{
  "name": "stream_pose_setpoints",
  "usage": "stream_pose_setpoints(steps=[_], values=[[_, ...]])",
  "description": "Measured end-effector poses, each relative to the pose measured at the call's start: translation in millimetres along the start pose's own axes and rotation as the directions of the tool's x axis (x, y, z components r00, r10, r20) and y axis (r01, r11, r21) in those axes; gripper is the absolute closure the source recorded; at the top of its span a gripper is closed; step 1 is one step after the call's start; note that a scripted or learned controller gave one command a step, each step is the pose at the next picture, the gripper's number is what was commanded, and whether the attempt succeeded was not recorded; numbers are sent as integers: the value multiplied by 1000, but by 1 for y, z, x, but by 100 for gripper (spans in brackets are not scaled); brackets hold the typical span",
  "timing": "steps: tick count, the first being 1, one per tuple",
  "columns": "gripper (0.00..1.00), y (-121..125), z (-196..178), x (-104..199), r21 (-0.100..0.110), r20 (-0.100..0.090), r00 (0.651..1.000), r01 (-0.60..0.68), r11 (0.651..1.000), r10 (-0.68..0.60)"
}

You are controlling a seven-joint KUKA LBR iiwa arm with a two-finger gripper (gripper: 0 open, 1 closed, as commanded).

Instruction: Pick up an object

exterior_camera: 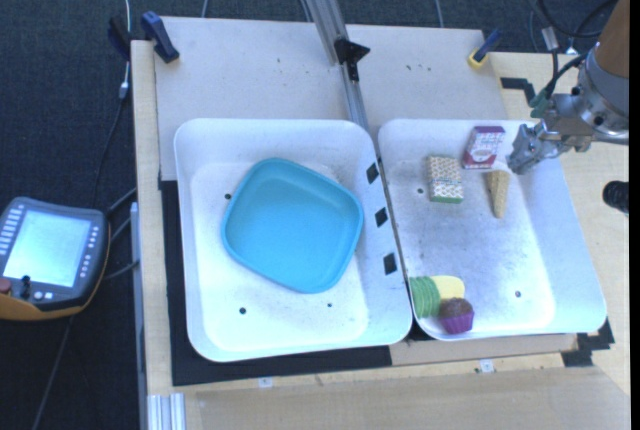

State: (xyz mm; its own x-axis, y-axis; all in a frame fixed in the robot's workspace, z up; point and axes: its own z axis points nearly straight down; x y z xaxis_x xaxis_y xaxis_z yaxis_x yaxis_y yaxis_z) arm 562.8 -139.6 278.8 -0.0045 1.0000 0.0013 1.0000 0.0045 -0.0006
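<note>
The left bin (200,218) carries a blue plate (292,223), while the right bin (560,248) holds every small candidate: a green, yellow and purple cluster of toys (443,300) at its near-left corner, a tan block (444,178), a red-and-white box (484,147), and a cream cone (497,192) whose long axis runs toward the near edge, tip down in the view. The gripper (524,155) hangs at the bin's far right, just right of the red-and-white box and just above the cone's wide end, so those two lie nearest, to its left and near-left. Whether its tips stand apart or together cannot be told at this size, and nothing is visibly held.
</note>
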Motion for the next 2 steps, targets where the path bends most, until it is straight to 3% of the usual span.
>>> stream_pose_setpoints(steps=[2], values=[[100, 9, 12, 102, -2, 0, 1000, 0, 1000, 0]])
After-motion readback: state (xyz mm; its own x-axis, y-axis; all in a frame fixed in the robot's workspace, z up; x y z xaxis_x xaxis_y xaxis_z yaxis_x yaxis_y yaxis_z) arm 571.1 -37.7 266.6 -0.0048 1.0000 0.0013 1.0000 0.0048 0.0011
